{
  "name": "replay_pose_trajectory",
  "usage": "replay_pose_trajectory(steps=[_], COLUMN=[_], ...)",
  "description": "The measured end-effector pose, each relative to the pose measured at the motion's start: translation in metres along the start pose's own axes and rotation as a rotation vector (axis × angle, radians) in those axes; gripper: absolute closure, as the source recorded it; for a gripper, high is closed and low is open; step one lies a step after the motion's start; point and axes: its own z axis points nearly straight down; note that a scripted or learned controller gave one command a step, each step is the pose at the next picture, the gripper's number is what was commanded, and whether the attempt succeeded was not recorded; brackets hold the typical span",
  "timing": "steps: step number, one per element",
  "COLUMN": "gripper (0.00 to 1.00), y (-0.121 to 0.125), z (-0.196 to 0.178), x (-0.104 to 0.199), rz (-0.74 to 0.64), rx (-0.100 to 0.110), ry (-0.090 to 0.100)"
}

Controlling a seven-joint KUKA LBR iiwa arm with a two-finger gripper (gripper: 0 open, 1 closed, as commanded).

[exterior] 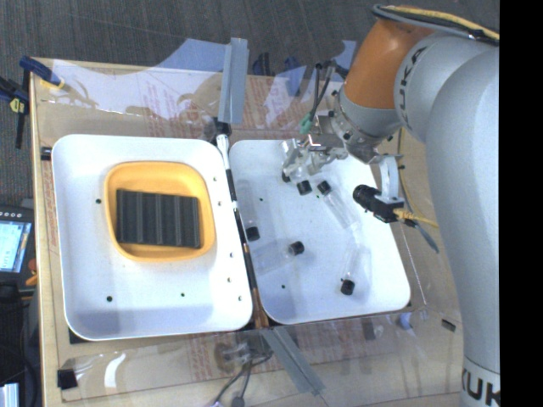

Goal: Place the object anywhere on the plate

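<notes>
Bright, even light; soft shadows

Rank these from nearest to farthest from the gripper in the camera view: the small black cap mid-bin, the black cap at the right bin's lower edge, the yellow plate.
1. Small black cap, middle of the right bin, below the gripper.
2. Black cap, lower right of that bin.
3. Yellow plate, in the left bin.

End effector (pixel 311 181) above right bin (pixel 386 291)

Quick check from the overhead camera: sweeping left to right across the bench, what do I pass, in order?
Left bin → yellow plate with its dark ridged centre → divider between the bins → right bin → small clear tubes with black caps → gripper → grey arm with the orange band.
</notes>
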Motion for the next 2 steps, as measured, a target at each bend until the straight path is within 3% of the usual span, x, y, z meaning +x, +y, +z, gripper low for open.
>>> replay_pose_trajectory(steps=[1, 2], gripper=[1.00, 1.00], y=[0.009, 0.009], z=[-0.066, 0.020], x=[0.042, 0.061], rz=[-0.093, -0.287], rx=[-0.001, 0.002], ry=[0.000, 0.000])
